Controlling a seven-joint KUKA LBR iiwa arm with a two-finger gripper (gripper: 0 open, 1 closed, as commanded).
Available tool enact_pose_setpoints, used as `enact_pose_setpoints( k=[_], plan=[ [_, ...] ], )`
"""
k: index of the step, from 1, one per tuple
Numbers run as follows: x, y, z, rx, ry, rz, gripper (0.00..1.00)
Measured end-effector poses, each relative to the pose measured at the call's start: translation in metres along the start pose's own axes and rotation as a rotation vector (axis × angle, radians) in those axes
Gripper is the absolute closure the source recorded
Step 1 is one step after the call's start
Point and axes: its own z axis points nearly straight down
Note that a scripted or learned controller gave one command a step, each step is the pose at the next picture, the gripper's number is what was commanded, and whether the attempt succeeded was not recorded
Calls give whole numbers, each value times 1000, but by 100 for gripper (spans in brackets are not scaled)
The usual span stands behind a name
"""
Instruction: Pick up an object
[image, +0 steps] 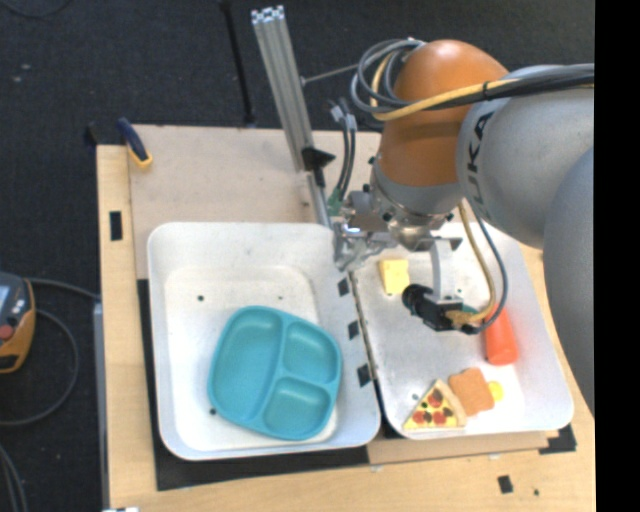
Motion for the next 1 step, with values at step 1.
enact_pose_setpoints(
  k=[1],
  plan=[
    [37, -14, 15, 1, 0, 1, 100]
  ],
)
